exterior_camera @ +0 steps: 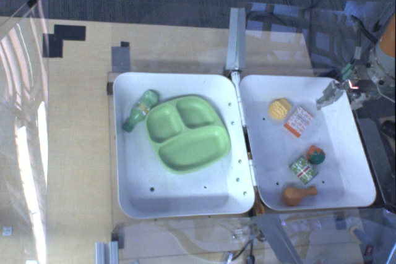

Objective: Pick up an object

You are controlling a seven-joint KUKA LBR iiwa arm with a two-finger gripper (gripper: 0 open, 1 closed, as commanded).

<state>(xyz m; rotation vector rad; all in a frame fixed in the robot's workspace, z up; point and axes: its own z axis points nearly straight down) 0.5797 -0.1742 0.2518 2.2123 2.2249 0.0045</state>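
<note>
Gripper [330,96] poised over upper right edge of right bin [356,133]; whether it is parted or closed I cannot tell, and nothing seems held. Nearest candidate, red-and-white packet [298,121], lies down-left of it, long axis slanted. Yellow item [279,109] sits just beyond, farther left.

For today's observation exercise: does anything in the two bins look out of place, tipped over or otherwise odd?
Little stands out. The green bottle lies on its side in the left bin, against the edge of the green divided plate, which sits askew. In the right bin the small items lie scattered but intact. Nothing is spilled.
</note>
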